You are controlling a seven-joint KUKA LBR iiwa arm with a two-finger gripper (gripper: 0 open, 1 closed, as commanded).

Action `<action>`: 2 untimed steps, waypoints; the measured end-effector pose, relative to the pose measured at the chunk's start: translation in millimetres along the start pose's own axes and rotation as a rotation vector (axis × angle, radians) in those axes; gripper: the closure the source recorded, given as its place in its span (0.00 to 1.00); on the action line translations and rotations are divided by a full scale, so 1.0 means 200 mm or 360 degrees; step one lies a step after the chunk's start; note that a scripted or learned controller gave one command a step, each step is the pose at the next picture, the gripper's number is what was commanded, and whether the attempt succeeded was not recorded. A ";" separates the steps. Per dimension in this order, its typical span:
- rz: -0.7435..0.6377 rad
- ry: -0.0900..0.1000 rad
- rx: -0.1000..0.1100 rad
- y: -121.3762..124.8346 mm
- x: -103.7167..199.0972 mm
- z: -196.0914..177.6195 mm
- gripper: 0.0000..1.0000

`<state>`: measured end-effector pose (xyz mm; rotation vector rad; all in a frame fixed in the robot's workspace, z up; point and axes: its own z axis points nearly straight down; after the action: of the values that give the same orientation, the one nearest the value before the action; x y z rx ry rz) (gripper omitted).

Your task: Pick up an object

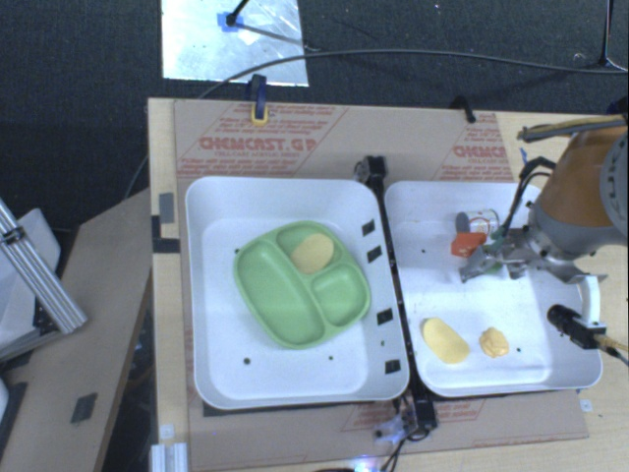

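right now the orange object (469,245) lies just beside the end effector (484,262), grip state unclear.

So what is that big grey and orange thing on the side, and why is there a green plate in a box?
That's a robot arm, filmed by one camera looking down from above. It reaches in from the picture's right over two white bins. The left bin holds a green plate with sections, and a yellow piece sits in one. The right bin holds two more yellow pieces and a small orange thing. The arm's gripper is beside the orange thing. I can't tell whether it's holding anything.
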<state>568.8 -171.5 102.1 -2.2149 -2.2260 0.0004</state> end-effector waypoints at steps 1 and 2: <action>0.0006 -0.0001 -0.0002 0.00 0.00 0.09 0.00; 0.0007 -0.0003 -0.0007 0.01 0.00 0.03 1.00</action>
<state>570.5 -171.6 95.9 -2.2229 -2.2248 -0.0025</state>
